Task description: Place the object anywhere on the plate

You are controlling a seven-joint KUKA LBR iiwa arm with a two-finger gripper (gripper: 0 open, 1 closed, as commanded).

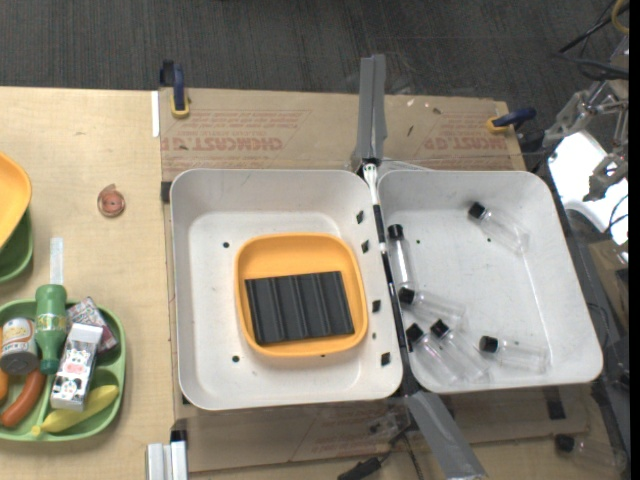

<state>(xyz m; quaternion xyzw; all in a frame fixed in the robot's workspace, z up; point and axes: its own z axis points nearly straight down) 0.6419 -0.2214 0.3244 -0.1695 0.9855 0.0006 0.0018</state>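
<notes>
Well, the left bin (185, 298) carries a rounded-square orange plate (300, 243) at its middle, white floor showing all round it; a black ribbed slab (298, 306) (matte, four ridges) lies flat on the plate, toward its 6 o'clock rim; the right bin (470, 278) has its middle bare, with clear black-capped vials (510, 352) scattered at 1 o'clock, along the 9 o'clock wall and from 5 to 7 o'clock; both bins sit on brown cardboard (260, 133); at 9 o'clock, a glossy green tray (105, 408) of toy food rests on the pale wooden table (80, 148).
</notes>
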